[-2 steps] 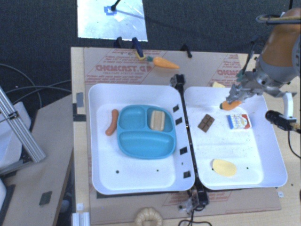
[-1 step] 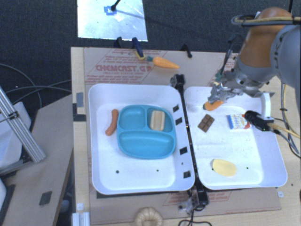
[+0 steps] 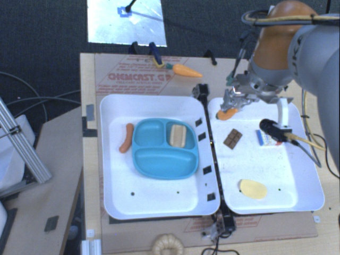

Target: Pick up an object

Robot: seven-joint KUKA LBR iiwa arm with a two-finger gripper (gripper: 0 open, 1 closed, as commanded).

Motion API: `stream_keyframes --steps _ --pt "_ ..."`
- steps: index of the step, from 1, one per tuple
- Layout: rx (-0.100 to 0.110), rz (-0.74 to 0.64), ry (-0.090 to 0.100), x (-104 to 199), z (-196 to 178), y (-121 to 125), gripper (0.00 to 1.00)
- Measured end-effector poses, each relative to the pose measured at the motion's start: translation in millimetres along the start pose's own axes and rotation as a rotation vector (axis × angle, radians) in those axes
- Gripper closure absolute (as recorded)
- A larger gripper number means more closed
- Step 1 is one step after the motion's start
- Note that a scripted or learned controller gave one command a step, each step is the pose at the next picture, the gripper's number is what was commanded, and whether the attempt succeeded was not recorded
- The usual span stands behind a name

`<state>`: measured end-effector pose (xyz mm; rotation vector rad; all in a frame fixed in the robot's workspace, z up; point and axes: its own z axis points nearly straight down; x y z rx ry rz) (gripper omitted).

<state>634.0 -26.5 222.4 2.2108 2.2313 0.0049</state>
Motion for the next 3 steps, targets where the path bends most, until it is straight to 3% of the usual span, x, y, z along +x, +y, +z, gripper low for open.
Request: stream_keyframes --steps 1,2,3 --pt "0.001 0.0 0.0 49.6 1.2 -2.1 1.0" --pt "-0.002 -0.001 0.002 109.0 -10.2 12.4 1.0" --pt "0.002 0.002 -0.002 121.0 7.1 11.6 1.0"
